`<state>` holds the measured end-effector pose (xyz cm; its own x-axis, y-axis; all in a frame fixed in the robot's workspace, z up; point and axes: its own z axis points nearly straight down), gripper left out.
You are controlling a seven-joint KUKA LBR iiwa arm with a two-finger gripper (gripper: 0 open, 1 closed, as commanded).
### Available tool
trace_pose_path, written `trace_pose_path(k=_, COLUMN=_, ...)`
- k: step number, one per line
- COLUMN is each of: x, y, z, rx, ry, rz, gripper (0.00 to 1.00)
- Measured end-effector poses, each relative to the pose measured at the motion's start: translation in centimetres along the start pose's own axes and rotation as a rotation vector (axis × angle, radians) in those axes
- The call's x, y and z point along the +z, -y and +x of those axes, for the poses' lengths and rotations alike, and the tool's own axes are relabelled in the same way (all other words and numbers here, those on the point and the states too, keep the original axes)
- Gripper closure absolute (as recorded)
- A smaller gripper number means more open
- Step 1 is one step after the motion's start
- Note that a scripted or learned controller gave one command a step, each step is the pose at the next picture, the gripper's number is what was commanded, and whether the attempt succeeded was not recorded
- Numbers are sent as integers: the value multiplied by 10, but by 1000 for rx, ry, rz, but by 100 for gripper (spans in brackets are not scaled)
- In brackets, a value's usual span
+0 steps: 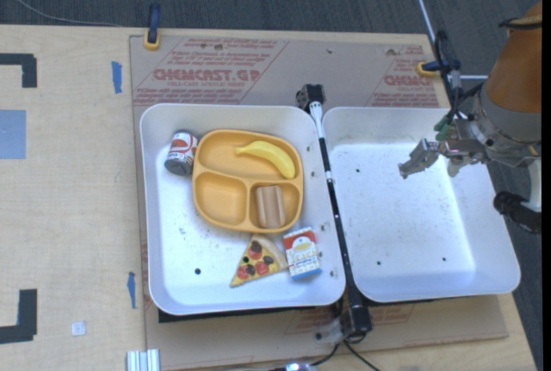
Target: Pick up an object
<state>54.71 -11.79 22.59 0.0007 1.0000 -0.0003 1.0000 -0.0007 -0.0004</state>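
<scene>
- The pincer (428, 157) hangs over the right bin (482, 275), with nothing between its fingers; how wide they stand I cannot tell
- Every candidate lies to its left in the left bin (155, 214), across the shared rims
- Nearest is the banana (269, 156) in the yellow tray (207, 188), its long axis running roughly towards the pincer
- The small carton (302, 252) lies left and lower, the can (180, 152) farthest

A single fixed camera looks down at a slant from above the bench, far enough back to take in both white bins: the left bin (155, 214) at centre frame, the right bin (482, 275) toward the right, dark floor along the top.
</scene>
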Motion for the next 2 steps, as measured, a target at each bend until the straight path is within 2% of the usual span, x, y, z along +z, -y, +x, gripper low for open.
trace_pose_path(k=1, x=38, y=67, z=-49, rx=1, ry=0, rz=0, gripper=0)
trace_pose_path(k=2, x=131, y=53, z=-34, rx=0, ry=1, rz=-2, gripper=0)
